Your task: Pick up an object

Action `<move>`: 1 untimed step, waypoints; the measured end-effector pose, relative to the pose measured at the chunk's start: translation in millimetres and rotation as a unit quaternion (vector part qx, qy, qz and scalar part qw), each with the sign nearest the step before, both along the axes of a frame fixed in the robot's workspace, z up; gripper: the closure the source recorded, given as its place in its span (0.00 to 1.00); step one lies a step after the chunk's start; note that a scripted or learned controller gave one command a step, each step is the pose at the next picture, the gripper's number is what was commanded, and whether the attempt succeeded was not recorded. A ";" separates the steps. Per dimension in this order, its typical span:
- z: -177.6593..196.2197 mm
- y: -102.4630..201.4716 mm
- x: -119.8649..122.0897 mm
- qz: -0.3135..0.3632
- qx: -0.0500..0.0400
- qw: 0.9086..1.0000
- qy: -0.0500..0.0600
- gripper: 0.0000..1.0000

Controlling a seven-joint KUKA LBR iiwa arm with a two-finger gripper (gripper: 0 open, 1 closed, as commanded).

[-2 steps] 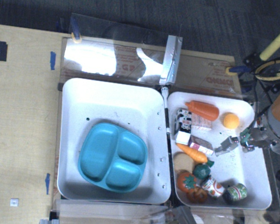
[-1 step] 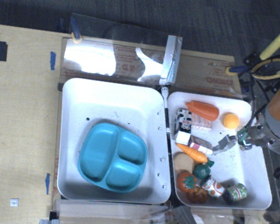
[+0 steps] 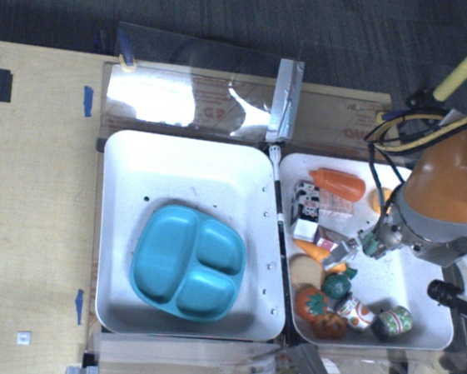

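The right bin (image 3: 431,288) holds several small toys. An orange-red piece (image 3: 338,184) lies at its back, with a black-and-white box (image 3: 306,200) and a white card (image 3: 306,230) below it. A small orange carrot (image 3: 313,251), a beige round (image 3: 301,271), a teal-green toy (image 3: 338,284), a red-orange tomato-like toy (image 3: 320,306), a white-and-red toy (image 3: 359,314) and a green ball (image 3: 393,322) crowd the front. My gripper (image 3: 350,251) hangs low over the middle of this bin, just above the teal-green toy and right of the carrot. Nothing is visibly held.
The left bin (image 3: 134,179) holds a blue divided plate (image 3: 189,261). The grey arm with its orange band (image 3: 448,181) covers the right bin's right side. Yellow and black cables (image 3: 407,131) loop at the back right. A clear panel (image 3: 194,94) stands behind the bins.
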State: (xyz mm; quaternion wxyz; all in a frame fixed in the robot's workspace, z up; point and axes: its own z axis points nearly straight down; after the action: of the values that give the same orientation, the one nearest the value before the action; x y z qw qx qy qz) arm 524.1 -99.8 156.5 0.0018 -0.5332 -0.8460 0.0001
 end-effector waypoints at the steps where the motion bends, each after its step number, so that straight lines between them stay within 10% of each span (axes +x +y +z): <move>1: -64.2 -2.3 4.9 -0.030 0.000 1.000 -0.007 0.00</move>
State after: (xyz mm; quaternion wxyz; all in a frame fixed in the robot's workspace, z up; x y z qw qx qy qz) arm 529.0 -102.1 92.2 -0.0042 -0.5581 -0.8298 -0.0038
